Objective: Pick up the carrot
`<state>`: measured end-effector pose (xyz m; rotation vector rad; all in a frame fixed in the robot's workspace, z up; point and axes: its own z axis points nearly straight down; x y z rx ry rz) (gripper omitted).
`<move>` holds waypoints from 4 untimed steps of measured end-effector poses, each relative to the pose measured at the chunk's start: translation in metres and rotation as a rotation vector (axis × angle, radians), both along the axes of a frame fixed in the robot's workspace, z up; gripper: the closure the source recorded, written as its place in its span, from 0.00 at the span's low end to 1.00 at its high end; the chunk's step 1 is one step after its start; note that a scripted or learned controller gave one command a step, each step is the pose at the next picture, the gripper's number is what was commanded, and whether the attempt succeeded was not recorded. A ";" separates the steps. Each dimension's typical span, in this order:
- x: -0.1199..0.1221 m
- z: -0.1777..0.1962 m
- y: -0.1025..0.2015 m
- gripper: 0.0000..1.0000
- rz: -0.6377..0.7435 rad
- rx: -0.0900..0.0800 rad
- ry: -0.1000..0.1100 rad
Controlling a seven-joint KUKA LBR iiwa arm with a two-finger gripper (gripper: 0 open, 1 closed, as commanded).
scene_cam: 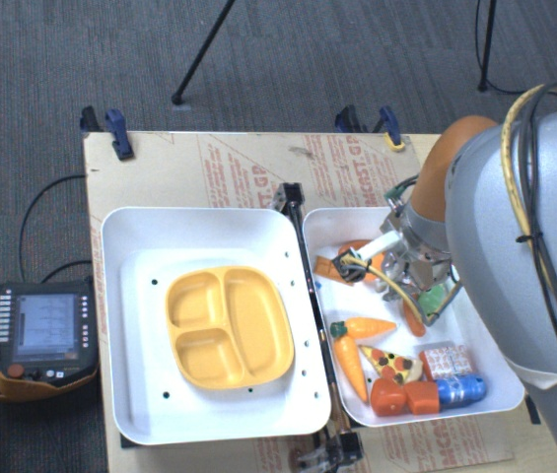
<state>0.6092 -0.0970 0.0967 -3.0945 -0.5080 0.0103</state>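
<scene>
Carrot (349, 365) is lying in the right bin (511, 390), below and left of my claw (411, 276), its green top pointing up-left, touching nothing of the claw. I am seeing the claw hovering low over the bin's upper middle, but I cannot tell its grip state. Beside the carrot, a pizza slice (388, 361) is resting.

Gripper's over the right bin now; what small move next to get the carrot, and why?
Probably shift the gripper toward the bin's near-left side before descending. The carrot lies free along the right bin's left wall, beside a pizza slice, while the gripper hangs farther back above other toys.
</scene>
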 end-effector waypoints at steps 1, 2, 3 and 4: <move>-0.005 -0.003 -0.002 0.00 -0.002 0.001 0.021; -0.014 -0.010 0.015 0.00 -0.100 -0.003 -0.002; 0.024 -0.009 0.017 0.00 -0.067 -0.003 -0.004; -0.041 -0.010 0.013 0.00 -0.125 -0.002 -0.002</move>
